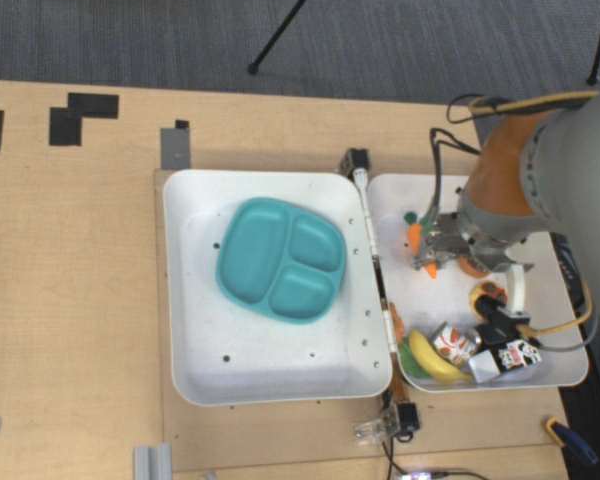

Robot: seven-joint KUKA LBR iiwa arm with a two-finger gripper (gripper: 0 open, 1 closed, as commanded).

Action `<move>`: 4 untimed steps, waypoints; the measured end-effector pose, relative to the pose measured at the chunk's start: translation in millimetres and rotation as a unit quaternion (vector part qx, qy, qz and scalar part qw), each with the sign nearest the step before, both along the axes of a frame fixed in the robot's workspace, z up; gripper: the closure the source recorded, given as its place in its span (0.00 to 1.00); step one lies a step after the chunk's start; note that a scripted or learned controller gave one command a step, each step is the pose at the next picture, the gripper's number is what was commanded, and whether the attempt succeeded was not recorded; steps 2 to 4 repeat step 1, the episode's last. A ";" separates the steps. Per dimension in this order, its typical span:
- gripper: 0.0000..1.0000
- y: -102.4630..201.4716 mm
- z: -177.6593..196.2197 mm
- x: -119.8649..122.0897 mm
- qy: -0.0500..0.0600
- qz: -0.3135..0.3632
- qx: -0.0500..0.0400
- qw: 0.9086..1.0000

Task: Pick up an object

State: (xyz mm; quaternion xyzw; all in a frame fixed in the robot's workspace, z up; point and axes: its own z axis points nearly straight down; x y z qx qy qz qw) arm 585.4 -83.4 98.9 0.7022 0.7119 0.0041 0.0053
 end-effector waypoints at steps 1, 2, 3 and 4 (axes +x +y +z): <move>1.00 0.5 10.6 0.9 -0.001 0.003 0.000 1.000; 1.00 0.5 10.6 0.9 -0.001 0.003 0.000 1.000; 1.00 0.5 10.6 0.9 -0.001 0.003 0.000 1.000; 1.00 0.5 10.6 0.9 -0.001 0.003 0.000 1.000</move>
